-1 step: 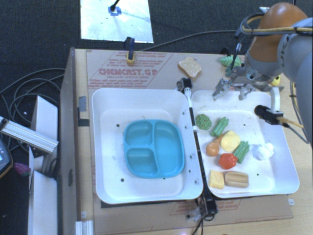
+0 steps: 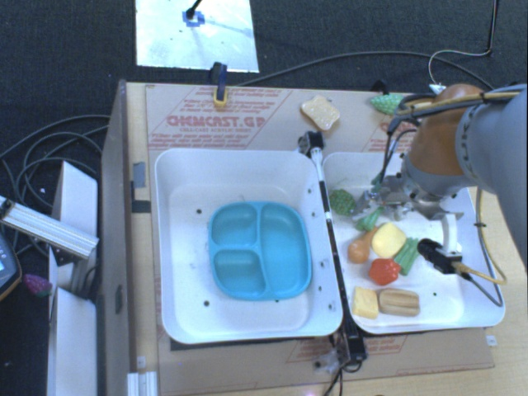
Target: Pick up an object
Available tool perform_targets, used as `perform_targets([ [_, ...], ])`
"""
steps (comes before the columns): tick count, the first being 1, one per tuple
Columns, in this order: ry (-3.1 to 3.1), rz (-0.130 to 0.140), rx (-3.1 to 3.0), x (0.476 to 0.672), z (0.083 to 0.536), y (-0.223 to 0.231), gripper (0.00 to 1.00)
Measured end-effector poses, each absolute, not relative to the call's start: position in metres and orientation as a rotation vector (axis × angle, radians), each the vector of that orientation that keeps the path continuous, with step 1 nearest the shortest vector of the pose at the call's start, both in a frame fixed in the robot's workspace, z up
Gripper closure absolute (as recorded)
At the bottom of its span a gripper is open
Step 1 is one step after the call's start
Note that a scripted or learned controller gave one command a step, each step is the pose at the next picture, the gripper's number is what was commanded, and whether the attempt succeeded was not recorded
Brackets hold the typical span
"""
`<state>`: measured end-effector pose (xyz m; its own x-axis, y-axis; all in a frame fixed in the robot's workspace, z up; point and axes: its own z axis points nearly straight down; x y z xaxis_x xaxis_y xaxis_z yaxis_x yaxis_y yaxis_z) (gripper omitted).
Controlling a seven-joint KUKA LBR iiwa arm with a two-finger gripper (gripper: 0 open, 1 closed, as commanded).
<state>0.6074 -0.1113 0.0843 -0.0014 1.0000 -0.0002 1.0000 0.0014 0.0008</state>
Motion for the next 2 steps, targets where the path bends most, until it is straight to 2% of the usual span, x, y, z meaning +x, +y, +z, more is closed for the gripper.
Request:
perform_targets([
  [1,2.222,0.001,2.220,0.576,0.084,-0.091,0.00],
  [2,2.223,0.002,2.215,0.646,0.085,-0.119,0.00],
])
